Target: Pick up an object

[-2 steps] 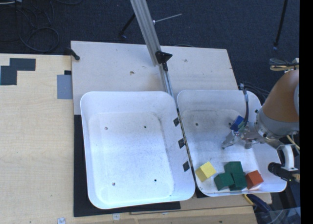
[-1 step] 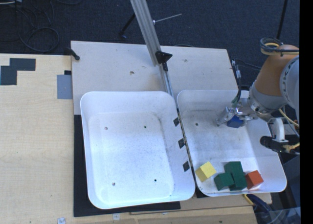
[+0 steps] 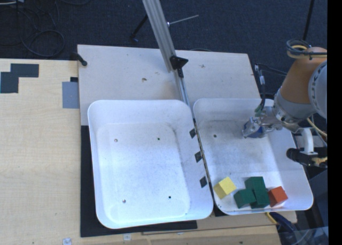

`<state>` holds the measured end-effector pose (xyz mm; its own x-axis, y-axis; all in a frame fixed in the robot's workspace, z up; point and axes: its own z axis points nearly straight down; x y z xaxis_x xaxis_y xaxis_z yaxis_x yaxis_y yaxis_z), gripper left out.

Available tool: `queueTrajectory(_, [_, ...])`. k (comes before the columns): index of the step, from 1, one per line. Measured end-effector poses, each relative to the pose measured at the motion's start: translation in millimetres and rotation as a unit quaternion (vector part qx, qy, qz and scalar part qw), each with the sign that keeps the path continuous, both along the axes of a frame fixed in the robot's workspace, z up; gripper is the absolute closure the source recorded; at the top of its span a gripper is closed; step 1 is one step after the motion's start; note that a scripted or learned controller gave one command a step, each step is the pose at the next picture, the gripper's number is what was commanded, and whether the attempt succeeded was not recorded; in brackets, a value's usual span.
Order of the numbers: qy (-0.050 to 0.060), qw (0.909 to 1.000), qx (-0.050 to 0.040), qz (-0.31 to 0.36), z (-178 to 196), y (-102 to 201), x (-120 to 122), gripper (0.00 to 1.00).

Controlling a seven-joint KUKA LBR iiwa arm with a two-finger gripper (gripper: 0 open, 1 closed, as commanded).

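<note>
Nothing is picked yet: the gripper [image 3: 252, 129] hovers in the right bin [image 3: 235, 111], finger state unclear, well apart from the blocks [image 3: 251, 190].

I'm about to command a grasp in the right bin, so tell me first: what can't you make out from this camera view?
- Gripper: small and blurred over the right bin; its finger state is unreadable.
- Green blocks: packed together; separate pieces or one, unclear.
- Orange block: its left side is hidden behind the green blocks.
- Arm: cut off by the right edge.
</note>
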<state>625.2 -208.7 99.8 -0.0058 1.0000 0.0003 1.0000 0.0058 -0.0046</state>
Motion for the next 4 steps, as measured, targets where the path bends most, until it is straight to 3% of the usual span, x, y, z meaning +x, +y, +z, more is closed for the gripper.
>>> queueTrajectory(1, [0.0,1.0,0.0018,-0.001,2.3,58.9,-2.5,1.0])
queueTrajectory(2, [0.0,1.0,-0.0002,-0.004,10.4,27.9,-24.8,1.0])
queueTrajectory(3, [-0.007,1.0,-0.002,-0.001,-4.7,90.9,-16.5,1.0])
queueTrajectory(4, [-0.005,1.0,0.0014,0.001,95.1,185.8,-2.4,1.0])
